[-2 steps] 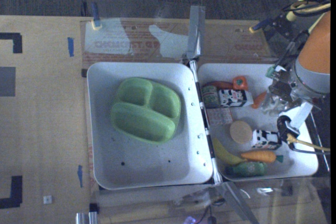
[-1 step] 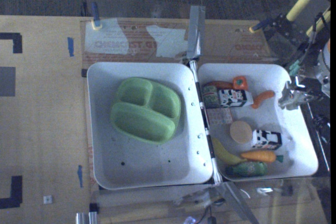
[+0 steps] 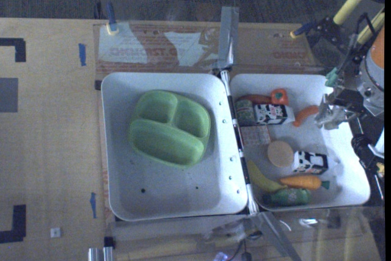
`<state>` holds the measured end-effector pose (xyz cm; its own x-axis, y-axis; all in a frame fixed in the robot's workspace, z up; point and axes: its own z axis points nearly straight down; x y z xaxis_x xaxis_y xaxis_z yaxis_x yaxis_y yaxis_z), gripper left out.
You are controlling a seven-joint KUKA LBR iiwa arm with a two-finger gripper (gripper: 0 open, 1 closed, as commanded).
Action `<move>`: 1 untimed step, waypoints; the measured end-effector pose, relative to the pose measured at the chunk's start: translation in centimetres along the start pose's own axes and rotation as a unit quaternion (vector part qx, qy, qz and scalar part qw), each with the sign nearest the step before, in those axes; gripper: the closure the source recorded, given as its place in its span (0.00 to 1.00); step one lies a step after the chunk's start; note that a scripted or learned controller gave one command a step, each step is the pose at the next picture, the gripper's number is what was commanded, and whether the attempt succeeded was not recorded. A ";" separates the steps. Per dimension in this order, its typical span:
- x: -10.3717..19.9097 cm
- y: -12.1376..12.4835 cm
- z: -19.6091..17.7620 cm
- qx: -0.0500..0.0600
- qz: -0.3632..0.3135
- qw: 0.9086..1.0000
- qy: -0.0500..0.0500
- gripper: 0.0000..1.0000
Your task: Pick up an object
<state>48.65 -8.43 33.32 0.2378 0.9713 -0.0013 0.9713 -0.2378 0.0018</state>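
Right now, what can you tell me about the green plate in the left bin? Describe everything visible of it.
The green plate is a divided dish with rounded corners, in a matte light green that looks like plastic. Raised ridges split it into three compartments: one long one along its lower left side and two smaller ones above. It lies flat and right side up, turned at a slant, in the upper middle of the left bin. It rests on the bin's floor and touches nothing else; its compartments hold nothing.
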 end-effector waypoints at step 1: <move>-4.3 0.3 12.3 0.002 0.018 1.000 0.001 1.00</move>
